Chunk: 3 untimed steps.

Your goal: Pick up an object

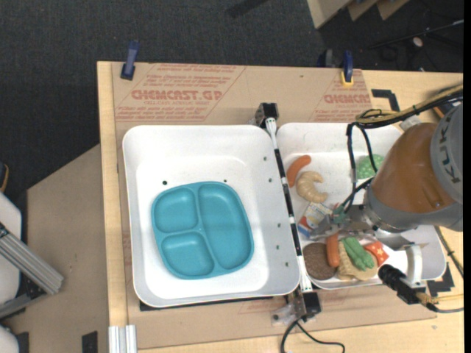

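Observation:
The right bin (pixel 316 134) holds several toy foods: an orange-red sausage (pixel 297 167), a tan croissant (pixel 312 187), a green piece (pixel 366 166), a brown round patty (pixel 318 259), an orange hot dog (pixel 333 250), a green pickle-like piece (pixel 358 254) and a red bit (pixel 376 252). My gripper (pixel 329 223) is low in the bin's middle, just below the croissant and just above the hot dog and patty. The grey and orange wrist covers the bin's right half. Nothing is seen held.
The left bin (pixel 191 149) holds a teal divided plate (pixel 202 229). A black hinge strip (pixel 283 190) runs between the bins. Black cables (pixel 368 120) loop over the right bin's far side. Clamps stand at the bench's back edge.

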{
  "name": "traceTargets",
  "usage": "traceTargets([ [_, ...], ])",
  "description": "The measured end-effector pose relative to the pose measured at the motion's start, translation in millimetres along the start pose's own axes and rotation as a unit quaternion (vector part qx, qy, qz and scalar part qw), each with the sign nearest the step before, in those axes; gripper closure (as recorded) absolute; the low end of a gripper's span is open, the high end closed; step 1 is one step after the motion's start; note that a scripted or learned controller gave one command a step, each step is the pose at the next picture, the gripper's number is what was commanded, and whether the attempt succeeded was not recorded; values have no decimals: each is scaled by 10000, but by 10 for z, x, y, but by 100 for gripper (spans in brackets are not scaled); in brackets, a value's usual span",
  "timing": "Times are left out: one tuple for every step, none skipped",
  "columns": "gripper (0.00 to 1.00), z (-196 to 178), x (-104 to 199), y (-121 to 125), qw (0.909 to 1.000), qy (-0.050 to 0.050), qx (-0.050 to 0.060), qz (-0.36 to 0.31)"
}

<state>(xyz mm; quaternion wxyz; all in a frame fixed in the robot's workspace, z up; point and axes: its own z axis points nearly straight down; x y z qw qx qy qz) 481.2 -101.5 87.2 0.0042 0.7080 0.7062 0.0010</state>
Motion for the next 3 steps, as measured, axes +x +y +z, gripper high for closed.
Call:
traceTargets([
  [100, -145, -22, 25, 10000, -21, -53, 11],
  [100, -1261, 8, 5, 10000, 11, -17, -21],
  [100, -1509, 526, 752, 10000, 21, -8, -54],
])
